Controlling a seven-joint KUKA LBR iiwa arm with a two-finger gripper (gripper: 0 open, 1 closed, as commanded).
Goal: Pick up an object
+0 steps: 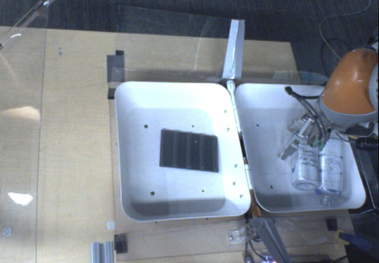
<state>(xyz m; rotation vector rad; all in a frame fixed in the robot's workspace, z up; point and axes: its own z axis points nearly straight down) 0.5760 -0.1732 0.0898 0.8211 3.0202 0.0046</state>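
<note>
Two clear plastic containers lie side by side in the right bin: a clear jar and a clear bottle with a bluish cap toward the front edge. My gripper reaches in from the right and sits low over the right bin, just behind and to the left of the jar's upper end. Cables and the grey wrist with the orange band hang above it. Whether it touches the jar is unclear.
The left bin holds a dark ribbed rectangular pad in its middle. A metal post rises behind the seam between the bins. A clear panel stands at the far left of the bench.
</note>
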